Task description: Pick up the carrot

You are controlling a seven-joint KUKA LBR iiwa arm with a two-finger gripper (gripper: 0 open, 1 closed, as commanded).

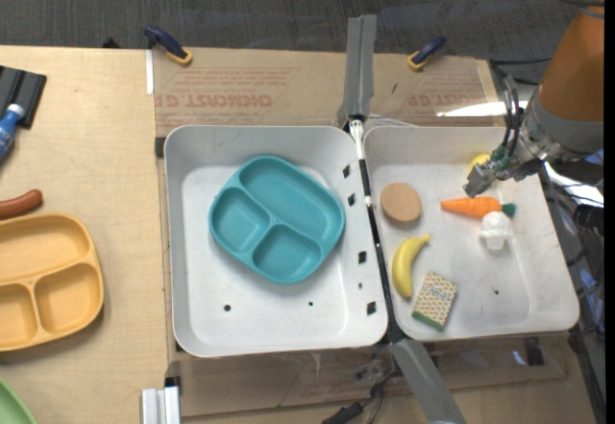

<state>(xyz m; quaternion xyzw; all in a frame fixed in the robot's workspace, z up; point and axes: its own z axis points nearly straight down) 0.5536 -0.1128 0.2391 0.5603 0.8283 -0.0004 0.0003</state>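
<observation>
The carrot [471,207], orange with a small green top at its right end, lies flat in the right bin [538,311], pointing left. My gripper [480,182] hangs at the end of the grey and orange arm, just beyond the carrot's middle and close to it. Nothing shows in its grasp. A small yellow item [479,162] sits right behind the gripper, partly hidden by it.
In the right bin also lie a round tan biscuit [401,202], a banana [408,263], a small printed box [434,300] and a white object [496,232] beside the carrot's top. A teal divided plate [277,218] rests in the left bin [192,316]. A yellow tray [43,283] is on the bench at left.
</observation>
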